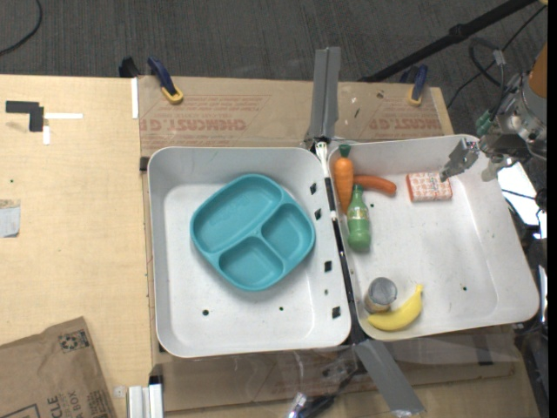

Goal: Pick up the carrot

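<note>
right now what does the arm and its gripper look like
At the frame's right edge, the gripper is a pale grey metal assembly tapering to slim light jaws. Thin dark cables loop beside it, and an orange-tan patch of the arm shows above.

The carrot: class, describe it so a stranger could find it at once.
Look in the right bin, along its left wall near the top. The carrot lies there lengthwise, touching a green bottle below. Its green tuft and fatter, paler orange body distinguish it from the thin sausage beside it.
</note>
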Robot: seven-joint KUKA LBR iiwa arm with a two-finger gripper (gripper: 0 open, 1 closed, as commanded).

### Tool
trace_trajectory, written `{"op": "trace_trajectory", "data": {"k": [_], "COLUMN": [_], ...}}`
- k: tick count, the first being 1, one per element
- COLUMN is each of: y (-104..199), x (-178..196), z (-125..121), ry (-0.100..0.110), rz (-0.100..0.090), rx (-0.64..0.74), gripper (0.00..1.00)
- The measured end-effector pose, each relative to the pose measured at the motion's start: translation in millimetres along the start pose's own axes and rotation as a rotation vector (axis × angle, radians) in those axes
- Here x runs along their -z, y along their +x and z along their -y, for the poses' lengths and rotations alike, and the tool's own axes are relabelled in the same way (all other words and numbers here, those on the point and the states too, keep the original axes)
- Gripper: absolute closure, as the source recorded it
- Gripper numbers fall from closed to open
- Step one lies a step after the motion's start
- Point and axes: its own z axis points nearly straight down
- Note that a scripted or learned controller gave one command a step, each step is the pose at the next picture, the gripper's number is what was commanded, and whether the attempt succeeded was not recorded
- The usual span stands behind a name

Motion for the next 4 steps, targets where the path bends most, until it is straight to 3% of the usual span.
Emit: {"op": "trace_trajectory", "data": {"k": [1, 2, 3, 4], "y": [73.8, 73.1, 56.6, 100.5], "x": [-89.6, -79.2, -161.4, -74.2], "z": [-55.7, -56.3, -17.8, 12.1], "ry": [0.0, -0.002, -0.024, -0.001], "rz": [0.001, 0.002, 0.002, 0.001], "rx": [0.038, 0.04, 0.209, -0.06], "gripper": [0.0, 1.0, 1.0, 1.0]}}
